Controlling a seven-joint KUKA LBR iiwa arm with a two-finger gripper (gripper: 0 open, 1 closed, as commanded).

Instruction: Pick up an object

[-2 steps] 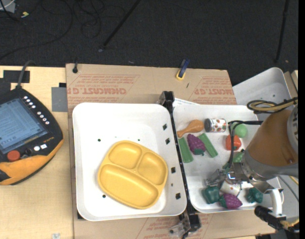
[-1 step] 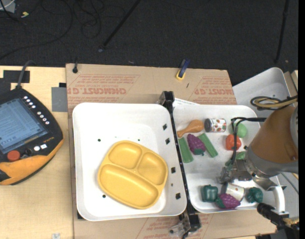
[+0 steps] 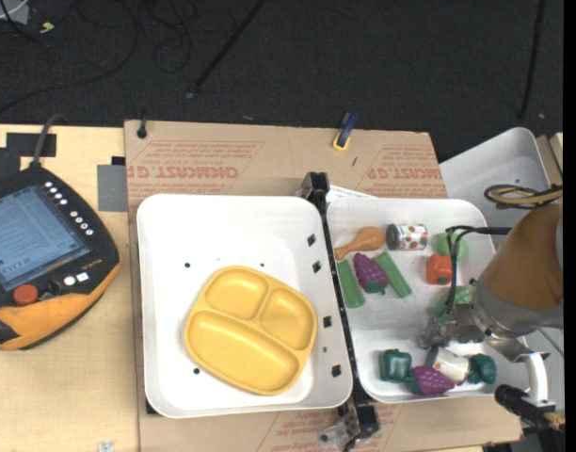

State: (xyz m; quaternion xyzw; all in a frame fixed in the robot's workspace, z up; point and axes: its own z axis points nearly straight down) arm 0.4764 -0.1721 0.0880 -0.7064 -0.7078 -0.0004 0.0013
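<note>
Left bin (image 3: 166,252) holds 1 divided plate (image 3: 250,328) — toys (image 3: 382,271) lie in the right bin (image 3: 401,347).

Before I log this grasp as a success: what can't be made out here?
- Pincer: dark and small in the camera view; its grip state is unreadable.
- White piece below it: the arm overlaps it, so contact is unclear.
- Teal toy and purple toy: blurred, identity uncertain.

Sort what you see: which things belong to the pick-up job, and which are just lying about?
Job: two-finger gripper; right white bin; small toys in it, such as the purple grape bunch and orange pepper.

Lying about: yellow divided plastic plate; grey-and-orange control pendant.
</note>
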